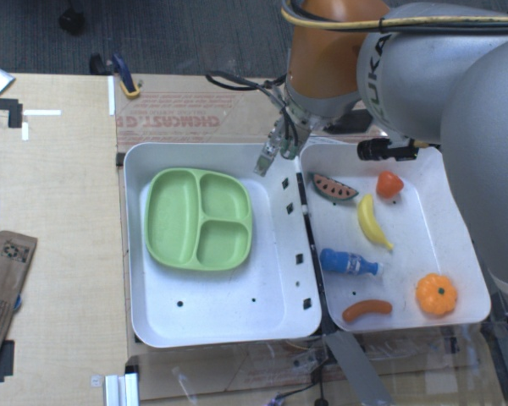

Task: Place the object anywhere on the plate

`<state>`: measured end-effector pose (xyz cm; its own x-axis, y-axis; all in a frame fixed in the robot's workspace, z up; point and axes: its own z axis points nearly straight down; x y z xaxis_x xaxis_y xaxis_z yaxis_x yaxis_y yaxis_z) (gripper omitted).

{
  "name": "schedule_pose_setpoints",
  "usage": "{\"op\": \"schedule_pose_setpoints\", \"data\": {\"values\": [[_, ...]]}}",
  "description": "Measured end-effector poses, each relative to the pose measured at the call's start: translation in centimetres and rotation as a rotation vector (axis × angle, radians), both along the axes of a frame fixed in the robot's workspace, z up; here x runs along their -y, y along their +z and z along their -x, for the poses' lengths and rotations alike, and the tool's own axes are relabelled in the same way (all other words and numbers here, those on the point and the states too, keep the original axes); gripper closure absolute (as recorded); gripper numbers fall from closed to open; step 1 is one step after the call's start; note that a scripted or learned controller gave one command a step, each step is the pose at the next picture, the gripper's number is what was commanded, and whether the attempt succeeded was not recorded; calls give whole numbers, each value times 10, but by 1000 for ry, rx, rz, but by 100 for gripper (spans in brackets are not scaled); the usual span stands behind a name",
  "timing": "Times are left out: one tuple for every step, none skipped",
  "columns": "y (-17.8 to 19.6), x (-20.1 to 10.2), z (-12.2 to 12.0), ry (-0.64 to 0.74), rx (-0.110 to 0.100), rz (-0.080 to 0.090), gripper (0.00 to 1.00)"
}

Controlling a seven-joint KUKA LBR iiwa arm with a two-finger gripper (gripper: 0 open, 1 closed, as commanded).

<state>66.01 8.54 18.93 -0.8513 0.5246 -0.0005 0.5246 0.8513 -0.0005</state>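
Left bin (144,311) holding a green three-compartment plastic plate (199,219); right of that plate, the second bin (466,235) with watermelon slice (334,188), tomato (389,183), banana (372,221), blue bottle (348,263), sausage (367,310) and pumpkin (436,294); gripper (269,161) above the plate's upper right, finger state unclear.

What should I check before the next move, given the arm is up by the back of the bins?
1. Green plate lies flat in the left bin: ok.
2. Plate compartments free to take an object: ok.
3. Objects wait in the right bin: watermelon slice, tomato, banana, blue bottle, sausage, pumpkin: ok.
4. Gripper carrying an object: not ok, nothing seen in it.
5. Jaws open or shut: cannot tell.
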Motion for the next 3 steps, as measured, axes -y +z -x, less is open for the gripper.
{"op": "schedule_pose_setpoints", "data": {"values": [[0, 80, 11, 85, -1, 0, 100], [0, 16, 14, 131, -1, 0, 100], [0, 17, 14, 130, -1, 0, 0]]}}
